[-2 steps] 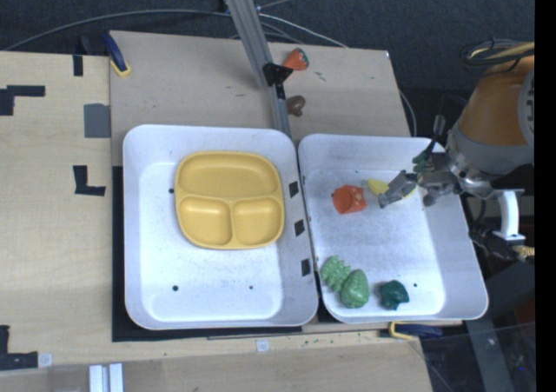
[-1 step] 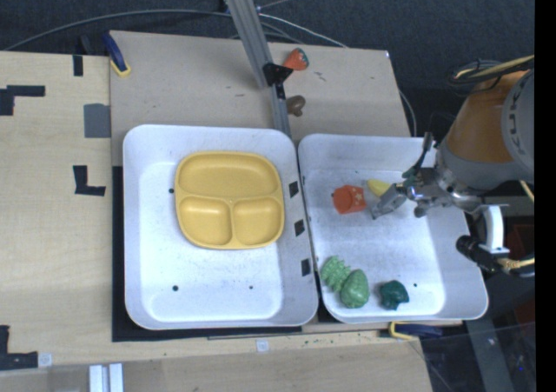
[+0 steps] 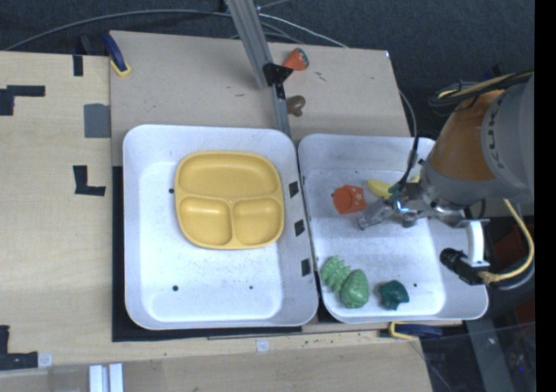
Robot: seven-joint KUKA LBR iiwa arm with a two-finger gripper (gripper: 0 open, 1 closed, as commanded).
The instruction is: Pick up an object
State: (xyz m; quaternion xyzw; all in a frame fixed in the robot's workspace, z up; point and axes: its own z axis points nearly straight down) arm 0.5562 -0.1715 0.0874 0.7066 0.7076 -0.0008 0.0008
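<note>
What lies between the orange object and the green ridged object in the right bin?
In the camera view, only bare white bin floor lies between the orange object and the green ridged object.

Two bins side by side on the bench

The left bin [image 3: 148,295] holds a divided tray [image 3: 230,199]. In the right bin [image 3: 452,299], a round object [image 3: 349,199] lies toward the back, a ridged object [image 3: 345,281] and a small object [image 3: 393,294] along the front.
</note>
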